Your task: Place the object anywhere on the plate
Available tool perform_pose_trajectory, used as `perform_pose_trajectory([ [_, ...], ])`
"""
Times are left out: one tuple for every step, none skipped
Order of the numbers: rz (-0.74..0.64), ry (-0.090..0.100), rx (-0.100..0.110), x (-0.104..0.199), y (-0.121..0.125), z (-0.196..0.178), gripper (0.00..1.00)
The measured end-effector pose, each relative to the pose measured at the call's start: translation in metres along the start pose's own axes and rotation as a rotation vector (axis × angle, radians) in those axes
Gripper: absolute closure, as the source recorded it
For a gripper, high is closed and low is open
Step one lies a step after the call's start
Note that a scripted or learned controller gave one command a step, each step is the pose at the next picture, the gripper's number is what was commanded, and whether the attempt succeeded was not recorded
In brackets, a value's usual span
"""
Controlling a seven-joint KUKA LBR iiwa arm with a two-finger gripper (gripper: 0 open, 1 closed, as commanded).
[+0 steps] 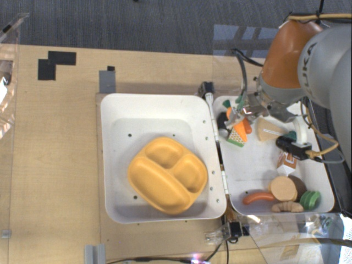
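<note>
one tool [237, 116] is hanging low over the far left corner of the right bin [250, 164], at the end of the grey arm [324, 59] with its orange band [289, 51]. whether the tool is apart or together i cannot tell, since its tip is sitting among toys and cables. just under it an orange wedge [237, 133] with a green and white end is lying on the bin floor, touching or nearly touching the tool; i cannot tell if it is gripped. a pale cream wedge [269, 130] is lying just to the right. nearer the camera, a brown and white piece [286, 159] is sitting by the right wall. along the near edge of this bin a round tan slice [283, 188] is leaning on a dark disc [298, 185], with a red sausage [258, 197], a tan lumpy piece [287, 206] and a green piece [311, 198] close around them. in the left bin [118, 147] the yellow plate [168, 173], split into three wells, is lying near the middle, well apart from the tool, with nothing resting on it. both bins are sitting side by side on the wooden tabletop [49, 164].
</note>
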State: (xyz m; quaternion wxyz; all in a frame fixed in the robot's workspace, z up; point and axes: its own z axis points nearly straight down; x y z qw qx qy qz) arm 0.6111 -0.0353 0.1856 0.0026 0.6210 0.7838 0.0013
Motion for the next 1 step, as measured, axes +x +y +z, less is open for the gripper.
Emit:
perform_pose_trajectory([
  [0.000,0.000,0.000,0.0000,0.0001,-0.0002,0.00],
])
